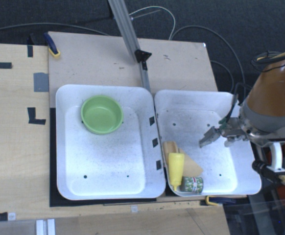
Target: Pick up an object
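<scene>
The right bin (201, 109) holds a yellow object (176, 168) lying along its left wall, over a tan wooden piece (189, 166). A small green-and-white can (192, 184) sits at the bin's front edge beside them. My gripper (208, 137) hangs over the middle right of this bin, up and to the right of the yellow object and apart from it. Nothing shows between its fingers. A green bowl (102, 114) rests upright in the back left of the left bin (74, 180).
A grey pole (127, 26) slants down from the top to the divide between the bins. Cables (191, 31) run across the dark floor behind the bench. A blue and yellow clamp (51, 44) grips the board's back left corner.
</scene>
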`<state>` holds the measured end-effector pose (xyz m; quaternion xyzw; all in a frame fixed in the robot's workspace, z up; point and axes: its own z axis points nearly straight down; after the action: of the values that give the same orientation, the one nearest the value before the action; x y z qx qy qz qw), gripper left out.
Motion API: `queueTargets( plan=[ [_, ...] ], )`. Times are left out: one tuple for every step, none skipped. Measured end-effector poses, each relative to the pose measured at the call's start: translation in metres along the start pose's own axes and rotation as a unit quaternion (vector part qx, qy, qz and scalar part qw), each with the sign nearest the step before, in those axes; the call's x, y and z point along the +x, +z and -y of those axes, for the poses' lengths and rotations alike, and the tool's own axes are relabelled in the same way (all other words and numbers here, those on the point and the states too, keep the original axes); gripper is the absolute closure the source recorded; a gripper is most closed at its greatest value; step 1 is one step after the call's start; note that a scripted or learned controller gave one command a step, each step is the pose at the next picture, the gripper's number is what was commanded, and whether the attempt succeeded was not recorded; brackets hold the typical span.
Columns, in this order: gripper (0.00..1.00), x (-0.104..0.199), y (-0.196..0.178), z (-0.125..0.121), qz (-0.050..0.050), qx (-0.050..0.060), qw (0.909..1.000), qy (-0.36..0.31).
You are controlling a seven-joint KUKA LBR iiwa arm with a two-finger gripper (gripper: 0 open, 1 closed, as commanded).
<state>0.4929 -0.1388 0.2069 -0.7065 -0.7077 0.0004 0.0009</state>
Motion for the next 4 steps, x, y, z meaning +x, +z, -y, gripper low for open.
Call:
queueTargets(
  plan=[
    [0.0,0.0,0.0,0.0,0.0,0.0,1.0,0.0],
    [0.0,-0.005,0.061,0.007,0.0,0.003,1.0,0.001],
    [0.0,-0.005,0.108,0.005,-0.001,-0.001,1.0,0.001],
    [1.0,-0.005,0.097,0.005,-0.001,-0.003,1.0,0.0]
  ],
)
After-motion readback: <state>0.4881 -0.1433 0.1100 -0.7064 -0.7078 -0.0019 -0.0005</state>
